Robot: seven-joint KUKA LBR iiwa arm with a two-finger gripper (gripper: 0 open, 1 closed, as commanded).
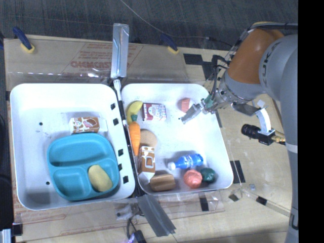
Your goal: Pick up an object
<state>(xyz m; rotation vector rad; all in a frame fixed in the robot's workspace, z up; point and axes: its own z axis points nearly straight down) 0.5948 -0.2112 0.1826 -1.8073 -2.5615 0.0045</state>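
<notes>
Hovering over the right bin (223, 151), the claw (190, 115) holds nothing; its opening I cannot tell. Nearest object, a pink piece (185, 104), lies just beside. Next: descend onto it.

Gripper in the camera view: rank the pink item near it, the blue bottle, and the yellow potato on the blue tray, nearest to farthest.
Measured from the gripper in the right bin:
1. Pink item, right beside it at the right bin's far side.
2. Blue bottle, lying lower in the same bin.
3. Yellow potato, on the blue tray in the left bin.
</notes>
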